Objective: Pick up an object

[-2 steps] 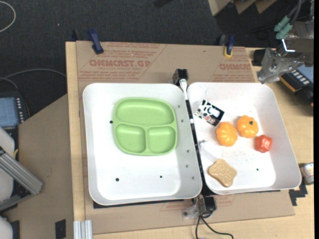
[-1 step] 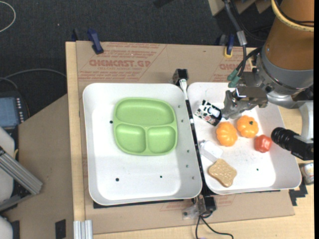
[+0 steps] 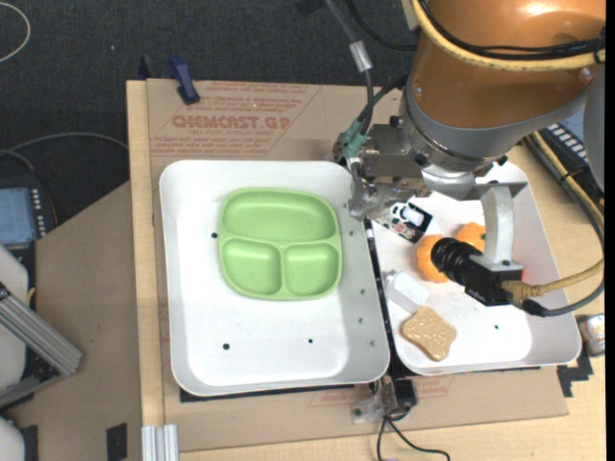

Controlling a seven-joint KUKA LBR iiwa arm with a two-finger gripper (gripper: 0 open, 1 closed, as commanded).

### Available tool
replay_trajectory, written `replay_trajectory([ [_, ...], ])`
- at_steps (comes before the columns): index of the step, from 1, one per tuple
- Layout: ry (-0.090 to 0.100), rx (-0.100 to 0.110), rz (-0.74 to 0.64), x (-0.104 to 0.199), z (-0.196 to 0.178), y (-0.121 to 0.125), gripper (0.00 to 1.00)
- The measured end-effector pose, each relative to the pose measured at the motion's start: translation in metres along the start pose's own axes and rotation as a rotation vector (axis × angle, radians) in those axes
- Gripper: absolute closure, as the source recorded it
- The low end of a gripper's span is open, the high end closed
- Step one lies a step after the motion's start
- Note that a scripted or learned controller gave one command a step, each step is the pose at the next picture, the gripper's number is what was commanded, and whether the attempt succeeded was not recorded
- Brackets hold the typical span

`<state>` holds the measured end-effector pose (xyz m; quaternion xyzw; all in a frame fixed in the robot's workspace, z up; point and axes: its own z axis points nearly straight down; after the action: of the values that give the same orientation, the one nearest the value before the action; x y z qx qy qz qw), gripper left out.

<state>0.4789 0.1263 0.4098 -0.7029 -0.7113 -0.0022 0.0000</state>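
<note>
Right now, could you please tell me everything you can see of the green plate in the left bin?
The green plate is pale green, looks like matte plastic, a rounded rectangle with three compartments: one long across the far side, two smaller on the near side. It lies flat, right side up, in the far half of the left bin. Nothing sits in it or touches it.

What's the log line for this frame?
arm: over right bin | gripper: at bins' divider, fingers unclear | green plate: left bin | no grasp seen

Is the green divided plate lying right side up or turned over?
Right side up: the green plate shows its three hollow compartments facing upward.
</note>
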Motion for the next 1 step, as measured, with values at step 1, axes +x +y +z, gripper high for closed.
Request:
replay_trajectory([
  [1, 0.001, -0.003, 0.004, 0.0607, -0.0444, 0.0011, 1.00],
])
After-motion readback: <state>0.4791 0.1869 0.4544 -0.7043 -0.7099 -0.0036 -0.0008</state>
